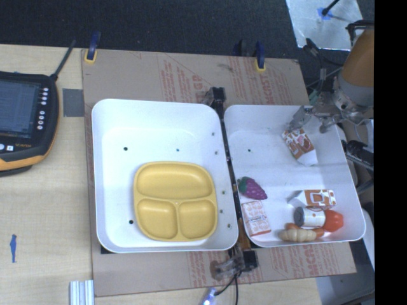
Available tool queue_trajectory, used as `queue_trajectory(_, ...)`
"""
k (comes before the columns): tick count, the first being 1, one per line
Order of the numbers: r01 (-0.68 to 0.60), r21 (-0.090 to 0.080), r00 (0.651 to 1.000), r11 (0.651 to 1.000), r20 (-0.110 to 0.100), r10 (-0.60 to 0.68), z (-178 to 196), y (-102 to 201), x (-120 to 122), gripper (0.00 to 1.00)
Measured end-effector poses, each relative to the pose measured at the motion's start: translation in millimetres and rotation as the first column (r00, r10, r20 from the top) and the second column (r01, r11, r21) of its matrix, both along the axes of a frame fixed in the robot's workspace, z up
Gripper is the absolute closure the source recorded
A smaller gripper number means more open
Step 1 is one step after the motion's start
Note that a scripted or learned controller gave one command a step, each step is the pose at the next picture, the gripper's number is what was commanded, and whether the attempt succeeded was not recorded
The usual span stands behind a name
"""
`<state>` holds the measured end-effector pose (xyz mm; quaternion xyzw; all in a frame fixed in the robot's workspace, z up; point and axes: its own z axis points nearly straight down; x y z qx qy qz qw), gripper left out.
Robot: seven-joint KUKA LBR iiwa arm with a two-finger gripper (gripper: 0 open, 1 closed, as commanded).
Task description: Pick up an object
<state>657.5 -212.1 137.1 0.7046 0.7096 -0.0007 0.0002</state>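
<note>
So the end effector (pixel 304 121) is up at the right bin's (pixel 267 122) upper right, right above a red-and-white packet (pixel 299 144). Can't tell if it's spread or pinching. Packet looks flat and floppy, so I'd bet it slips out.

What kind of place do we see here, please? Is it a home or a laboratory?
Most likely a robotics lab bench: a robot arm reaches over two white bins, a teach pendant lies beside them, and the cardboard base is clamped down.
</note>
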Motion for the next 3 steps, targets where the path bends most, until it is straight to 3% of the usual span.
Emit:
queue_trajectory(2,0.002,0.0,1.0,1.0,-0.004,-0.002,-43.3,17.3,-22.3,0.0)
queue_trajectory(3,0.0,-0.002,1.0,1.0,-0.003,0.0,-31.3,15.7,-21.5,1.0)
